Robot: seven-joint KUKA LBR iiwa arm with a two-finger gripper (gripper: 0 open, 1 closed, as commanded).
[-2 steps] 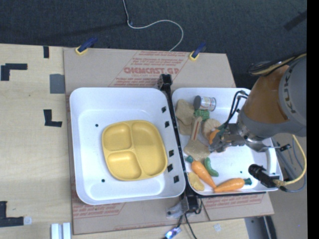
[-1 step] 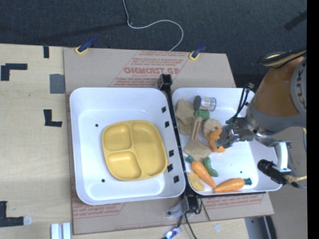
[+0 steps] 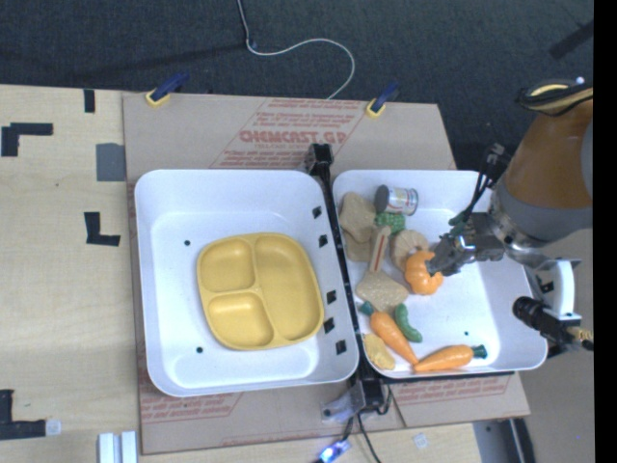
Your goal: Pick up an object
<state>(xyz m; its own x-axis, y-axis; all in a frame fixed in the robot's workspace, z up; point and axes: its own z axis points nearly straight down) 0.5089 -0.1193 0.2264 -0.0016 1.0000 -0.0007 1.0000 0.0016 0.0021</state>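
Note:
The right bin point(image 3: 482, 307) holds a heap of toy food on its left side: an orange pepper-like piece point(image 3: 418, 271), two carrots point(image 3: 390, 335) point(image 3: 449, 358), bread slices point(image 3: 382, 288), a small metal can point(image 3: 398, 200) and a green piece point(image 3: 388, 221). My gripper point(image 3: 442, 259) reaches in from the right and sits right at the orange piece, touching its right side. Its dark fingers blend into each other, and I cannot make out their spacing or any grasp.
The left bin point(image 3: 164, 258) holds a yellow divided plate point(image 3: 258, 290). A black clip point(image 3: 318, 157) sits on the divider between the bins. The right bin's right half is bare white floor. A cable point(image 3: 299, 46) loops behind the bench.

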